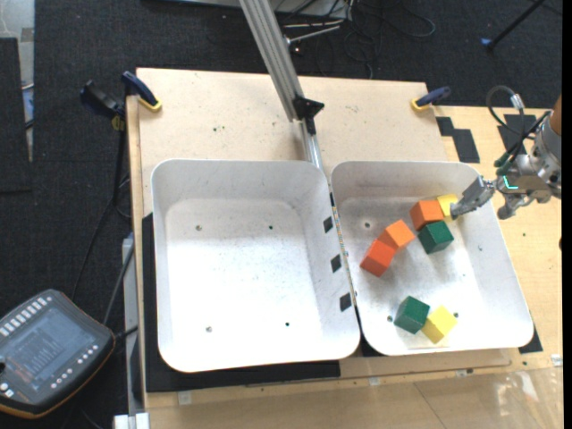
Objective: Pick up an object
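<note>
Blocks: six are seen in the right bin [500, 266]; an orange block [428, 213], a yellow block [446, 205] and a green block [435, 236] are clustered near its far right wall.
Other blocks: orange pair [388, 247] mid-bin; green [412, 314] and yellow [438, 323] touching near the front.
Tool [490, 199]: placed at the right rim beside the cluster; whether it is open or closed cannot be told.
Left bin [170, 239]: set beside the right bin on the counter [223, 114].

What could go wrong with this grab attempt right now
The gripper is low at the far right bin's rim, beside a tight cluster: an orange block, a green block and a yellow block close together. The fingers may land on two at once or shove them apart. The nearest finger also looks close to the bin wall and might scrape it.
</note>
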